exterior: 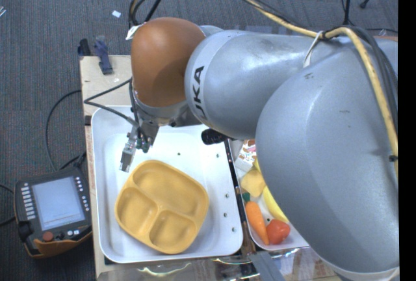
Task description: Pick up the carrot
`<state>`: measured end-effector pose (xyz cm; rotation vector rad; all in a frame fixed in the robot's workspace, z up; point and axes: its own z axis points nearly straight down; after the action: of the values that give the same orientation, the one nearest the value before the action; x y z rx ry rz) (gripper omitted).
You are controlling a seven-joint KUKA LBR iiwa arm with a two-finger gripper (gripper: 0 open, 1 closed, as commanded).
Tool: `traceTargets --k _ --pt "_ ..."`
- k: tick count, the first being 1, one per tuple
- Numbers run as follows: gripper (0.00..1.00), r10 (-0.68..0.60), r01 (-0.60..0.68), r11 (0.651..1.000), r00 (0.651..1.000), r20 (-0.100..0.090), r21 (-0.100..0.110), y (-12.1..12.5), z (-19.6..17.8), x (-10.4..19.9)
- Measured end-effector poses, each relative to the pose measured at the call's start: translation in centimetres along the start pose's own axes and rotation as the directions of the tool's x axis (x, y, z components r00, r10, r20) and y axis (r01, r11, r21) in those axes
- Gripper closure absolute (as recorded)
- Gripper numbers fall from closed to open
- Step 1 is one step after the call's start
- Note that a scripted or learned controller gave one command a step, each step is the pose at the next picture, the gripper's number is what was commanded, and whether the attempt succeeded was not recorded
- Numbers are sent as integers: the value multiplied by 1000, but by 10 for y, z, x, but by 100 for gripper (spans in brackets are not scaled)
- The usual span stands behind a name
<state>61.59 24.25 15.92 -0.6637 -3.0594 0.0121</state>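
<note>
The orange carrot point(256, 222) lies in the right bin point(255, 244), near its front left corner, partly under the arm's bulk. My gripper point(127, 156) hangs over the left bin point(104, 143), at its left side, just above the back left rim of a yellow divided plate point(162, 205). It is far to the left of the carrot, and nothing shows at its tip.
Beside the carrot sit a red tomato-like piece point(279, 231), a yellow banana point(273, 203) and a pale yellow fruit point(252, 183). The big grey arm point(292, 110) hides most of the right bin. A teach pendant point(55, 208) lies on the floor to the left.
</note>
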Motion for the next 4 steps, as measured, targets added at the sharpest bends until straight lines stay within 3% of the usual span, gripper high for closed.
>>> traceTargets --k 1,2,3,4 --pt "100 0 0 1000 1000 11 -12 3 -18 -3" --pt "100 -24 24 1000 1000 10 -11 11 71 -13" --pt "100 239 -239 971 971 6 -12 -12 9 31" --pt "100 772 -772 635 635 -1 -3 -74 42 101"
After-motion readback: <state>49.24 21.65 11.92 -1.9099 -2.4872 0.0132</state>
